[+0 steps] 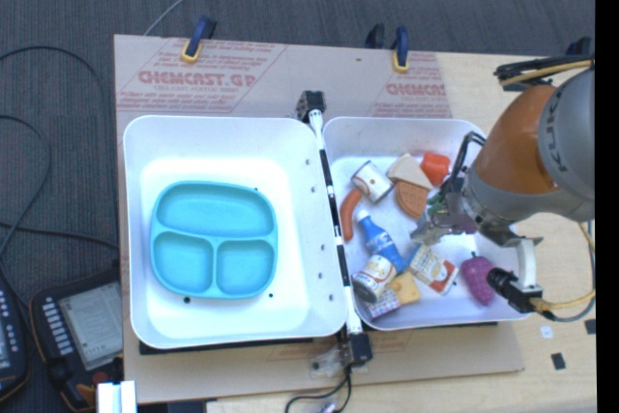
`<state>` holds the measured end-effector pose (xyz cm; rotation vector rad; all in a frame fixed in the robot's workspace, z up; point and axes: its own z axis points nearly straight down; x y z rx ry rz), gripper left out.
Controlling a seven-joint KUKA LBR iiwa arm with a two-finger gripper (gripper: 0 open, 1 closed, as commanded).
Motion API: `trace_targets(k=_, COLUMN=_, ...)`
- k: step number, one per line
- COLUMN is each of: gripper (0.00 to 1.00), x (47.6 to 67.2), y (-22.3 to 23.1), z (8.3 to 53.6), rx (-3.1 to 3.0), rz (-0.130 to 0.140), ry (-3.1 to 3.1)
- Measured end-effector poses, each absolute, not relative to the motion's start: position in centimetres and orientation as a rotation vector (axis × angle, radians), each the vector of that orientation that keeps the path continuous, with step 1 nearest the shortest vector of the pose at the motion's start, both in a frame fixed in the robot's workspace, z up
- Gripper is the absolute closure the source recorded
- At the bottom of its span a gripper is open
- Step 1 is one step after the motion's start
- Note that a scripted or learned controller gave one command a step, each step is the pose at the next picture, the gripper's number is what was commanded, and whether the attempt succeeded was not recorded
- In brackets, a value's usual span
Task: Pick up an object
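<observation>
The right white bin (387, 132) holds several toy food items. Among them are a blue bottle (380, 242), a red-orange pepper (348, 208), a small white can (370, 181), a tan bread wedge (410, 171), a brown round piece (413, 200), an orange block (436, 165), a white-and-red packet (434, 270), a yellow cracker (406, 290) and a purple lump (477, 278). My gripper (432, 225) hangs low over the middle of this pile, just right of the blue bottle and above the packet. The wrist hides what lies directly beneath it.
The left white bin (140, 237) carries a light-blue three-compartment plate (215, 239). A label-wrapped can (372, 280) lies near the right bin's front-left corner. Blue clamps (200, 34) hold the board at the back. The grey arm (542, 160) covers the right bin's right side.
</observation>
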<state>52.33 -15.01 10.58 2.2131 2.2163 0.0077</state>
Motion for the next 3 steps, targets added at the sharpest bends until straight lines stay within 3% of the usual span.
trace_targets(k=1, gripper=0.00, x=52.32, y=-15.01, z=10.57, rx=2.213, rz=0.008, ry=2.216)
trace_targets(k=2, gripper=1.00, x=52.40, y=-14.95, z=11.41, rx=2.212, rz=0.007, ry=2.219)
trace_targets(k=3, gripper=0.00, x=52.39, y=-14.94, z=11.40, rx=2.212, rz=0.007, ry=2.219)
